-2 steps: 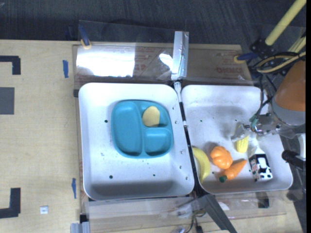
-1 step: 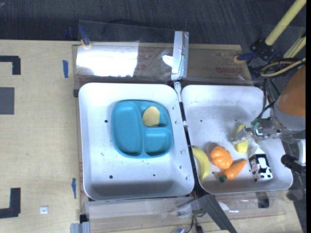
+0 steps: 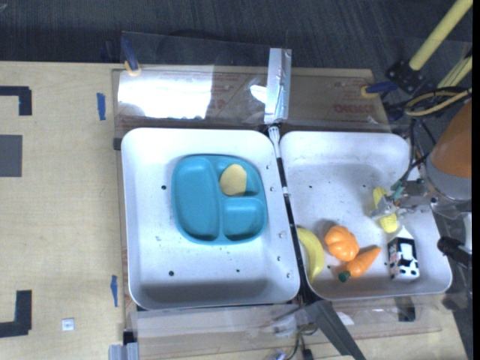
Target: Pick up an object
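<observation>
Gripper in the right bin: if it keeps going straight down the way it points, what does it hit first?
Most likely the small yellow piece right under the gripper, by the right bin edge. Depth is unclear from this slanted view, so it may land on bin floor beside it.

- The arm is cut off by the right edge.
- The gripper is small and blurry over a little yellow thing.
- The banana is partly behind the bin wall.
</observation>
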